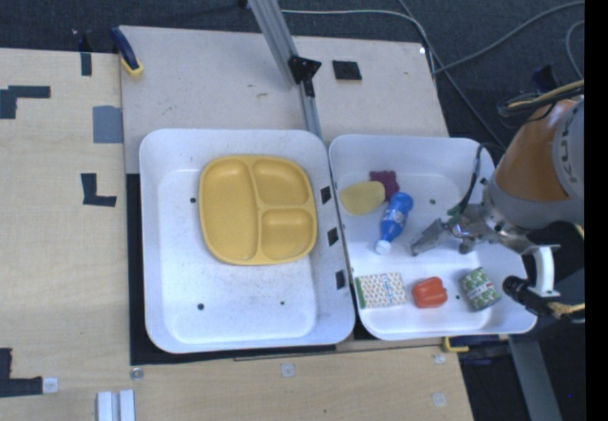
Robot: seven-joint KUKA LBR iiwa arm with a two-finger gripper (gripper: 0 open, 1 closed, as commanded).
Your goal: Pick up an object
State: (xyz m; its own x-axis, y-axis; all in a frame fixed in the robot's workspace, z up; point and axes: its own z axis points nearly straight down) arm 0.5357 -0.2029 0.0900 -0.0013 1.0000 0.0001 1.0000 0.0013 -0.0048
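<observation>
White plastic makes up both shallow bins on the bench, the left bin [161, 248] and the right bin [427, 151] touching along their shared edge. Inside the left bin a yellow divided plate [257, 209] lies flat, toward twelve o'clock of that bin's floor. The right bin holds the loose things: a yellow round piece [361, 197] at about ten o'clock, a dark maroon item [384, 181] just beside it toward twelve o'clock, and a blue bottle [392, 220] with a white cap lying tilted near the centre, touching or nearly touching the yellow piece. Along the six o'clock wall sit a speckled white block [380, 290], an orange-red object [429, 293] just beside it, and a green patterned item [479, 289] toward five o'clock. The grey arm with its orange band [532, 167] enters from three o'clock, and the gripper [432, 236] reaches down over the middle of the right bin, between the bottle and the green item, its tips pointing toward nine o'clock. Its fingers appear slightly parted with nothing between them; none of the objects is grasped, and all rest on the bin floor.
</observation>
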